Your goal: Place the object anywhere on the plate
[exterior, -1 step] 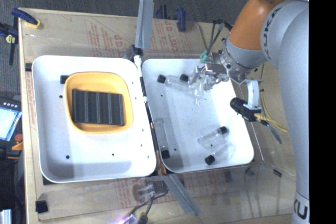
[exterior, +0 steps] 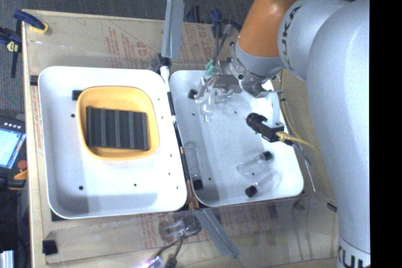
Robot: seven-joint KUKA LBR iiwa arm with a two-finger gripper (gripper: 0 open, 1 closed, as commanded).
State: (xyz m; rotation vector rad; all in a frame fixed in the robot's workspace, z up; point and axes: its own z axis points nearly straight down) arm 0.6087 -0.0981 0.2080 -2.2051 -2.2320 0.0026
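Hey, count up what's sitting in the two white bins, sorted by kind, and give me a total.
Yellow plate with dark ridged centre, left bin: 1
Clear plastic objects, right bin: 2, as far as the glare lets me tell
Small black pieces, right bin: 2
Total: 5

Robotics lab: KUKA arm (exterior: 326, 72), clamped bench (exterior: 94, 34), white bins (exterior: 56, 191).

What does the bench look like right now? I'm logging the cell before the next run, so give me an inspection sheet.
Surface: bench bears two white bins, left bin and right bin.
Job's things: yellow plate with a dark ridged insert in the left bin; clear objects lie in the right bin.
Clutter: small black pieces in the right bin.
Gripper: gripper over the right bin's far end; hold cannot be judged.
Cables: yellow cable beside the arm.
Surroundings: blue clamps, screen at left.
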